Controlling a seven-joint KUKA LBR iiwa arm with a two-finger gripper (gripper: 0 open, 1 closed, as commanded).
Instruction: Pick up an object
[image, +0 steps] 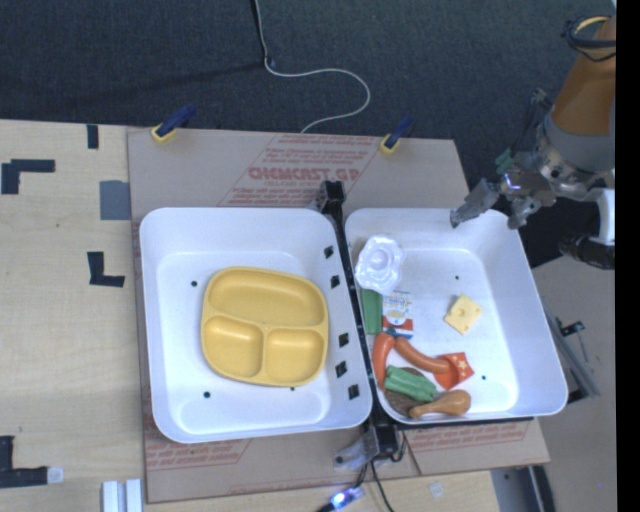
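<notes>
Gripper (487, 208) position: above the far right corner of the right bin (535, 290), clear of all contents. The two fingers stand apart, with nothing between them.

Contents of the right bin lie mostly along its left and near sides. A crumpled white wrapper (379, 263) sits far left. Nearer lie a green piece (371, 311), a small printed packet (398, 310), an orange toy carrot (415, 358), a green toy vegetable (410, 382) and a tan toy drumstick (441, 405), packed close and touching. A yellow cheese wedge (463, 314) lies alone near the bin centre, well apart from the rest.

The left bin (160, 330) bears a yellow divided tray (265, 325).

Recommended target: the cheese wedge. It is judged light and stiff, probably smooth plastic, so some slip is possible. Take hold across its two flat faces, fingers closing square to them. The wrapper is judged soft and would crush. The clustered toys risk a double contact.
</notes>
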